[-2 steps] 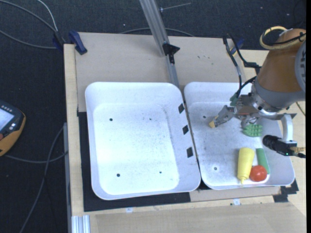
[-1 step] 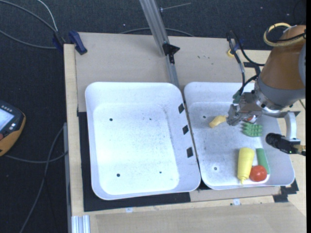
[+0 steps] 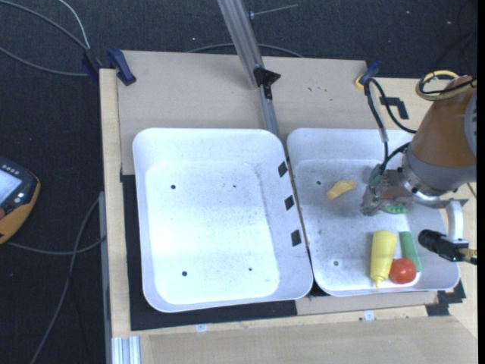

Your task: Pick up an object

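Observation:
The right bin (image 3: 333, 226) holds a small yellow piece (image 3: 340, 189), a yellow bottle-shaped object (image 3: 381, 255), a green stick (image 3: 410, 246) and a red round object (image 3: 404, 271). My gripper (image 3: 373, 202) hangs low over the right bin's middle right, just right of the small yellow piece. A green object (image 3: 395, 207) lies partly under the wrist. The arm's orange band (image 3: 445, 131) rises above it at the right edge.
The left bin (image 3: 204, 218) sits beside the right one with black clips (image 3: 289, 202) between them. A metal pole (image 3: 241, 29) slants in from the top. Blue clamps (image 3: 121, 65) mark the board's back corners. Cables run near the arm.

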`<move>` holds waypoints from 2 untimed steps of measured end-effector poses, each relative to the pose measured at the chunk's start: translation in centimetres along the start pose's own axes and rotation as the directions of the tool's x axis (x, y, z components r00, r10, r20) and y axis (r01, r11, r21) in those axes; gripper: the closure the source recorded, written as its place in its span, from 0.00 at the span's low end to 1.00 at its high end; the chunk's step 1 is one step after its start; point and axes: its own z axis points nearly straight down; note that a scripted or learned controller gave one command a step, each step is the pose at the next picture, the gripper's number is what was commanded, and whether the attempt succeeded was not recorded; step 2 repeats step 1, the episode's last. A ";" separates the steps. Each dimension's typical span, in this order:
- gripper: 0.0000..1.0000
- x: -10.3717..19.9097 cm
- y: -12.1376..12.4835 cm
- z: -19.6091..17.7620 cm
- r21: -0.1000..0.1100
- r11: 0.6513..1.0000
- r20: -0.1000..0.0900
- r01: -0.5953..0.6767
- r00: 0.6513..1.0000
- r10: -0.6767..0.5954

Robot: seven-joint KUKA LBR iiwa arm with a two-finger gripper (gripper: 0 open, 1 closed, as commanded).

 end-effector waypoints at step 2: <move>1.00 -4.6 1.3 4.1 -0.003 1.000 0.000 0.001 1.000 -0.001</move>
